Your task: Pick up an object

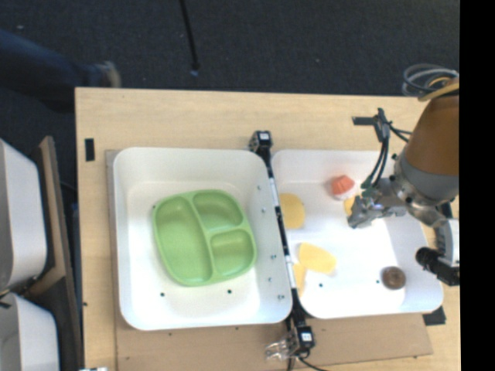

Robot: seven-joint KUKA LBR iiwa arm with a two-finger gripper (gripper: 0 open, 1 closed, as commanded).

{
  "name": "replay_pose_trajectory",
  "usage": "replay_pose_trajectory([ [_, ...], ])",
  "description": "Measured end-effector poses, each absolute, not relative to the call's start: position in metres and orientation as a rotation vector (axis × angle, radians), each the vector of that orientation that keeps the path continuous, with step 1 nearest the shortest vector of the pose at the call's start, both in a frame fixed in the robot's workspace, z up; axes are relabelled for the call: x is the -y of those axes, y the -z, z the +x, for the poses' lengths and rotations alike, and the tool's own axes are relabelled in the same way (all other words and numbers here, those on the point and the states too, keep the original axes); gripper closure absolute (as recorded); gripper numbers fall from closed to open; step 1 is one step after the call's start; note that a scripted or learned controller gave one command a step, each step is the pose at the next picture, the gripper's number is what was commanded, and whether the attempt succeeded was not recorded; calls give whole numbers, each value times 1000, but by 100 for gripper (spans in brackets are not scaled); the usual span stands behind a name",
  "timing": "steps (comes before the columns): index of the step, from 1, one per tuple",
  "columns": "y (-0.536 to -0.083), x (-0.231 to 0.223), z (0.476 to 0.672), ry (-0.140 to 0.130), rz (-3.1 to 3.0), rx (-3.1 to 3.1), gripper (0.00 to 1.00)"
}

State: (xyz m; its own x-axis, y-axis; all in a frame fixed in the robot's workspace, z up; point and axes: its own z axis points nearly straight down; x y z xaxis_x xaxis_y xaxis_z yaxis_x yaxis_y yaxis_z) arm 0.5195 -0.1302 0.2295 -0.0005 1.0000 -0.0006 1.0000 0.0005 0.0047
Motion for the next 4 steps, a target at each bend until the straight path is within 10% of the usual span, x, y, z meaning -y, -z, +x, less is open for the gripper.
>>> replay_pose_trajectory([
  [4, -263, -30, 570, -1, 2218, -2226, 100],
])
